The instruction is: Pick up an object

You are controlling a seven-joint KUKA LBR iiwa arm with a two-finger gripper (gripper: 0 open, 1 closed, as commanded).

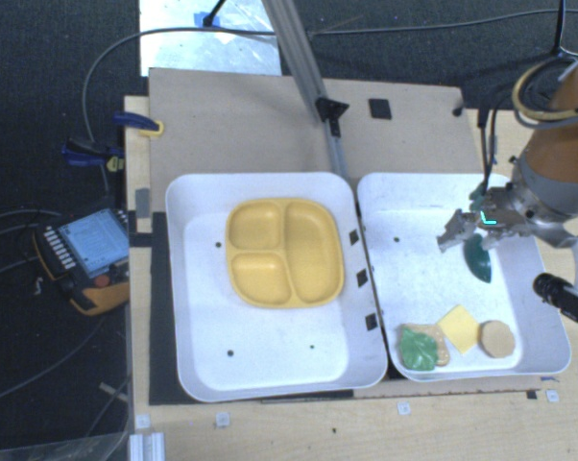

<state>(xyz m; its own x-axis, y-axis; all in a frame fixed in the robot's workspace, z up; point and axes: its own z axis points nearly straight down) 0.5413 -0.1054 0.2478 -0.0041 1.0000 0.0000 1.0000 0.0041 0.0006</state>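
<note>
Over the right bin point(404, 195) the claw point(473, 235) hangs low, near that bin's far right side. A dark teal thing point(479, 259) sits right under its tips, and from here I cannot tell whether the claw is wide or narrow, or whether it grips that thing or merely touches it. The teal thing lies a little below the wrist, pointing down toward the near wall.

Going from the left: a blue-screened handset point(89, 243) with an orange body lies on the dark floor beside the bench, with cables curling round it. Next comes the left bin point(270, 373), which holds a yellow tray point(284, 253) with three compartments, lying flat in its upper half. The right bin touches the left one along a shared edge. In its near corner sit three more things close together: a green lump point(420, 349), a yellow block point(459, 328) just beside it, and a tan round disc point(497, 338) on the far right. They lie well apart from the claw. A grey pole point(303, 56) slants down across the cardboard behind the bins, ending near their meeting edge.
</note>
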